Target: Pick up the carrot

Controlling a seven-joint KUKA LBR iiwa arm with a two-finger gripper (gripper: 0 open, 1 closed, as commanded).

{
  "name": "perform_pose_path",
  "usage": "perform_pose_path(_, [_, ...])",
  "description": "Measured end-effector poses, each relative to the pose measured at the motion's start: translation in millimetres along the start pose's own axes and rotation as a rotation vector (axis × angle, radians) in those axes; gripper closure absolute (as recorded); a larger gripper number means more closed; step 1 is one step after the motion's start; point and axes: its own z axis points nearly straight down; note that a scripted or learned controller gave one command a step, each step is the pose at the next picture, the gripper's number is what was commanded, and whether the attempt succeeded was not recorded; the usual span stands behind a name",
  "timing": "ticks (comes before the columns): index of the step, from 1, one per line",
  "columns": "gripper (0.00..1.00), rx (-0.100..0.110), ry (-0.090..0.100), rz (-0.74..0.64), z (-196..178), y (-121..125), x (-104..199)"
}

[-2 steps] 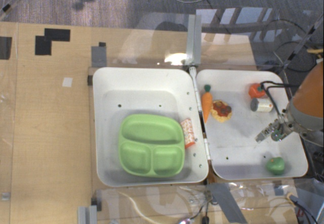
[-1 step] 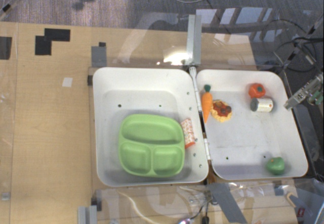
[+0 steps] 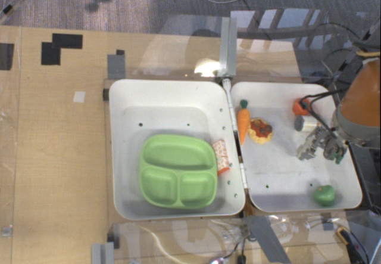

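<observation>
Carrot (image 3: 243,125) lies along the left wall of the right bin (image 3: 286,197), centre frame, just beside a small pizza-like toy (image 3: 261,130); claw (image 3: 315,148) hangs at right of frame, well apart from it, nothing seen in it, finger state cannot be told; green tray (image 3: 177,170) sits in left bin (image 3: 155,99).

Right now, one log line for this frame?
pincer over right bin, holding nothing | carrot at bin's left wall, untouched | apart
</observation>
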Motion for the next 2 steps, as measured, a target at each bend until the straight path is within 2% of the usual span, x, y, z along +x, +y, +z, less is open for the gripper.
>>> perform_pose_path(1, [1.00, 0.001, -0.001, 0.361, -34, -35, 38])
perform_pose_path(2, [1.00, 0.000, -0.001, 0.083, 4, -34, 38])
